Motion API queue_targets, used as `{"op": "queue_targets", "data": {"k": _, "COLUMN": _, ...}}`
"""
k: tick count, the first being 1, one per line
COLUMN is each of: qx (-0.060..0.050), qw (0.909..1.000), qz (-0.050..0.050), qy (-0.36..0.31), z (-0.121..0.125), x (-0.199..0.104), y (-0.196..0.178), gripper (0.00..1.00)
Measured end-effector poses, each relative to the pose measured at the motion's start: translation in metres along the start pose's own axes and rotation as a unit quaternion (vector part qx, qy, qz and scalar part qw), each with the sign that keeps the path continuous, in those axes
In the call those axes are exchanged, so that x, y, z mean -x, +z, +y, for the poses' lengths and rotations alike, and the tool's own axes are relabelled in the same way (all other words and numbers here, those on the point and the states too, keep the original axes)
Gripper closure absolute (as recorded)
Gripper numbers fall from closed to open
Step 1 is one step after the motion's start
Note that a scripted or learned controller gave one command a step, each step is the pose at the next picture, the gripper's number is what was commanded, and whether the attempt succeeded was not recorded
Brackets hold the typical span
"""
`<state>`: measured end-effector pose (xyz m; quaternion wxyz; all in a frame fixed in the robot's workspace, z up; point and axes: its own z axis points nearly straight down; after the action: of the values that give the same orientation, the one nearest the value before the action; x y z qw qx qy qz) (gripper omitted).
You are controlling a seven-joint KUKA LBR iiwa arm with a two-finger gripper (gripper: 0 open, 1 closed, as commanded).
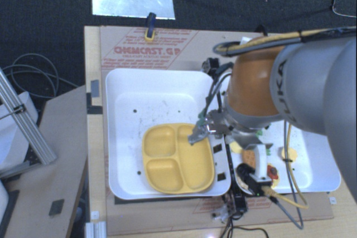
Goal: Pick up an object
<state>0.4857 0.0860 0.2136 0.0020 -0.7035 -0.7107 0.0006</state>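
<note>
Arm over the seam between the bins, yellow tray in the left one.

I see the yellow tray (pixel 178 158) lying flat in the near right part of the left bin (pixel 128 103), its three compartments facing up and its right edge close to the bin's right wall. The arm (pixel 290 86) reaches in from the right, its orange band above the wrist, and the gripper (pixel 199 134) sits at the tray's far right corner, touching or just above the rim; I cannot tell which, nor how its tips stand. In the right bin (pixel 321 173), partly under the arm, lie a few small things, yellow, red and dark, too hidden to name.
</note>
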Motion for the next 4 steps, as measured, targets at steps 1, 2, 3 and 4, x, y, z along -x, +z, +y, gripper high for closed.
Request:
{"op": "queue_targets", "data": {"k": 1, "qx": 0.003, "qw": 1.0000, "qz": 0.000, "qy": 0.002, "z": 0.002, "x": -0.014, "y": -0.029, "gripper": 0.00}}
{"op": "queue_targets", "data": {"k": 2, "qx": 0.005, "qw": 1.0000, "qz": -0.002, "qy": 0.007, "z": 0.015, "x": 0.050, "y": -0.068, "gripper": 0.00}}
{"op": "queue_targets", "data": {"k": 3, "qx": -0.002, "qw": 1.0000, "qz": 0.000, "qy": -0.001, "z": -0.001, "x": -0.038, "y": 0.005, "gripper": 0.00}}
{"op": "queue_targets", "data": {"k": 4, "qx": 0.004, "qw": 1.0000, "qz": -0.002, "qy": 0.007, "z": 0.003, "x": 0.025, "y": -0.019, "gripper": 0.00}}
